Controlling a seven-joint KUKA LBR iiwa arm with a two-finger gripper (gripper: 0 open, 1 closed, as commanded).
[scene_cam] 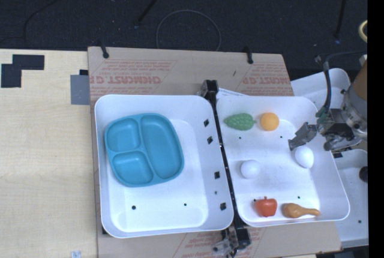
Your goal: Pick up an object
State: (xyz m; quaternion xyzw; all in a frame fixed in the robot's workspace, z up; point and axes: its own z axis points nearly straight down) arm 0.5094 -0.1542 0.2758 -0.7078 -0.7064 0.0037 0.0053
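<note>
The right bin (pixel 282 224) holds a green leafy piece (pixel 239 122), an orange ball (pixel 269 122), a white ball (pixel 249 168), a white egg (pixel 304 158), a red apple (pixel 266 207) and a tan drumstick-shaped piece (pixel 300 210). My gripper (pixel 317 140) hangs over the bin's right side, just above and behind the white egg. Its fingers (pixel 299 137) are spread open with nothing between them. The arm's wrist comes in from the right edge.
The left bin (pixel 120 221) carries a blue divided plate (pixel 144 149). A black divider (pixel 219 155) runs between the two bins. Cardboard lies under both bins, and light wooden bench top extends to the left.
</note>
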